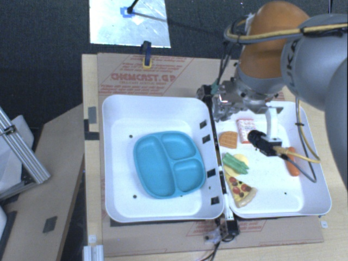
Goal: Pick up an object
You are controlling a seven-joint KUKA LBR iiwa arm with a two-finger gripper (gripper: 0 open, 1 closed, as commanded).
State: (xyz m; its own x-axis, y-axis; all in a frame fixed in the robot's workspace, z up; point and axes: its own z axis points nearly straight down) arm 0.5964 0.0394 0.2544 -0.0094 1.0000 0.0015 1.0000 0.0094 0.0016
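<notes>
The right bin (318, 196) holds several toy foods. There is an orange round biscuit (229, 140), a red and white packet (245, 128), a green pea pod (235, 162), a pizza slice (241, 190) and an orange sausage-like piece (293, 167). My gripper (218, 109) hangs over the bin's far left corner, just behind the biscuit and the packet. I see nothing held in it. The arm's grey wrist and orange band cover the bin's back part.
The left bin (111, 145) holds a blue divided plate (166, 163). A black hinge strip (213, 162) runs between the two bins. Cardboard lies under both bins, and a shiny sheet (129, 15) lies behind them. A metal rail (19, 145) stands at the far left.
</notes>
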